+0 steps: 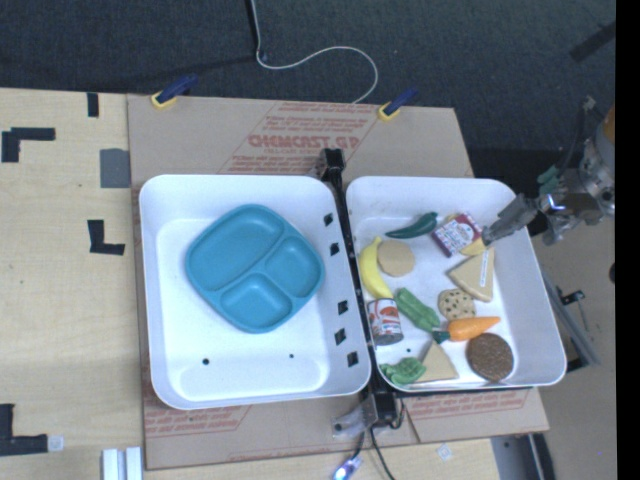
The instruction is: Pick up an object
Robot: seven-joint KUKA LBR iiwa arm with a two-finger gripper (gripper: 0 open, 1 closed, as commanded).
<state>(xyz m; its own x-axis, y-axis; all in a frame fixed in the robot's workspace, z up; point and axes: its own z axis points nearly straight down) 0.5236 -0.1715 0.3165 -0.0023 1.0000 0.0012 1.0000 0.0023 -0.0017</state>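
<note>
The right bin [520, 268] holds several toy foods: a banana [372, 269], a tan round biscuit [396, 259], a green chili [412, 227], a red-and-white packet [455, 234], a cheese wedge [476, 274], a chip cookie [455, 303], a carrot [470, 328], a brown patty [490, 356] and a small can [385, 321]. My gripper [500, 227] reaches in from the right over the bin's upper right part. Its tip is just right of the red-and-white packet and above the cheese wedge. Nothing is seen held in it.
The left bin [165, 298] carries a blue divided plate [255, 268]. A green pickle [418, 310], a sandwich triangle [438, 364] and a green leaf piece [403, 372] lie near the right bin's front. Both bins sit on cardboard [300, 138] clipped to the bench.
</note>
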